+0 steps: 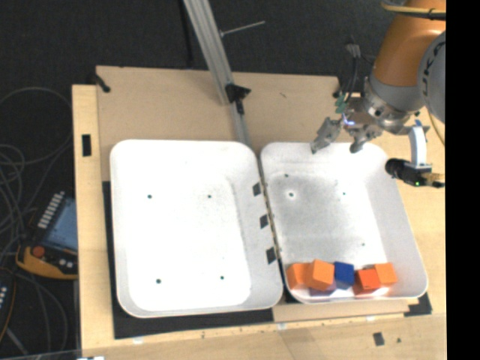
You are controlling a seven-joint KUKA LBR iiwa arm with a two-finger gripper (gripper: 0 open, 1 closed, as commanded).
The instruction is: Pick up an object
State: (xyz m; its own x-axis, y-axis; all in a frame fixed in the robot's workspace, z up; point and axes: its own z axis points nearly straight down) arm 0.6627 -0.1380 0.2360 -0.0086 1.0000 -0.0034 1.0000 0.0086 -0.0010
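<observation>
Now the right bin point(390, 201) holds orange and blue blocks point(341, 274); the claw point(335, 145) hangs spread, empty.

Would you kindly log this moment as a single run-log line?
gripper: open, holding nothing, over far edge of right bin | blocks: orange and blue, along right bin's near wall, untouched | left bin: no blocks

Even, fairly bright overhead light; the 2 white bins point(187, 223) are near overexposed with little surface detail. Shadows soft and short. Overall focus slightly soft, dark floor point(45, 36) around the surface point(300, 88) underexposed, grainy.
</observation>
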